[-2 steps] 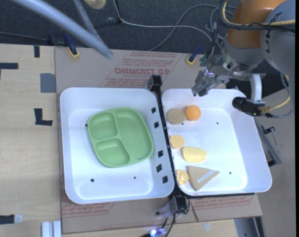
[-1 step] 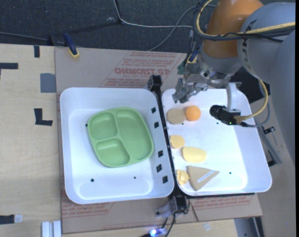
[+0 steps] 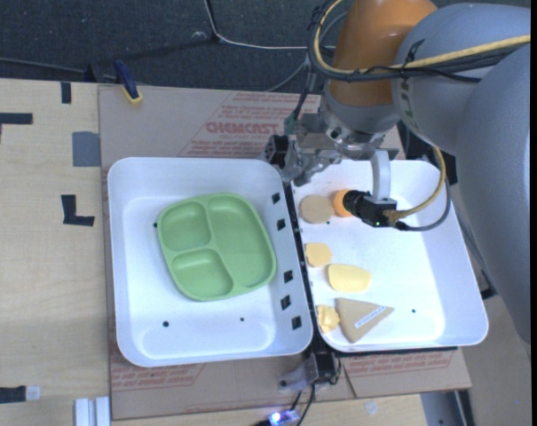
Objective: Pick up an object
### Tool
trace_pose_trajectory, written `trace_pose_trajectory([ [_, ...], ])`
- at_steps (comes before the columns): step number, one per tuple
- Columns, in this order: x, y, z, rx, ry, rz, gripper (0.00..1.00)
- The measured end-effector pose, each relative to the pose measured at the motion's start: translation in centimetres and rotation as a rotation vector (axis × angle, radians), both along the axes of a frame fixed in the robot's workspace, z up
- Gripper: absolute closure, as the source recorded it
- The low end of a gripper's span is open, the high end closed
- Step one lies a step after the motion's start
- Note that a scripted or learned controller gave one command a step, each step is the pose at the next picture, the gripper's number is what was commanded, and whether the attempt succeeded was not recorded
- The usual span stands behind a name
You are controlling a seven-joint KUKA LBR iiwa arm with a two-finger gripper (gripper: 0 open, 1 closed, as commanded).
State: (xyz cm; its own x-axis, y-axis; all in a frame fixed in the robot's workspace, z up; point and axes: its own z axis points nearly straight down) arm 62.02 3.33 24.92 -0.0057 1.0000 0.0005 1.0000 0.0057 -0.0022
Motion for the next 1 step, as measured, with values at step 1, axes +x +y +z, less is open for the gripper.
trace_pose_trajectory([
  [1,-0.74,4.74,-2.0,-0.001,0.002,-0.001,1.0],
])
